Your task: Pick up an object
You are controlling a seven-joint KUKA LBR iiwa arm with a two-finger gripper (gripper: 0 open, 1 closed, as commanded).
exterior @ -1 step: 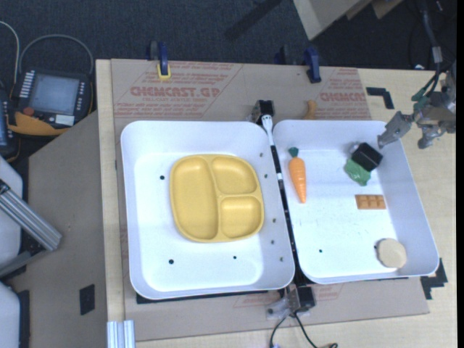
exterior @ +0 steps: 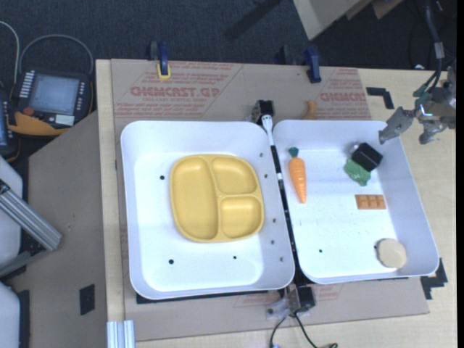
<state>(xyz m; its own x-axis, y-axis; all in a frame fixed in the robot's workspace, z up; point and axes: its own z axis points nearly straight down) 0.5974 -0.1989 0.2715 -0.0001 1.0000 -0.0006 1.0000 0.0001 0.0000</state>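
carrot (exterior: pixel 298 179) in rt bin (exterior: pixel 413 194); gripper (exterior: pixel 424 120) partly cut off.

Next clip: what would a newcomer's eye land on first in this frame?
Most striking is the yellow divided plate in the middle of the left bin. Next comes the orange toy carrot lying near the left wall of the right bin, which also holds a green and black piece, a small orange waffle and a pale round cookie. The pincer hangs over that bin's far right corner.
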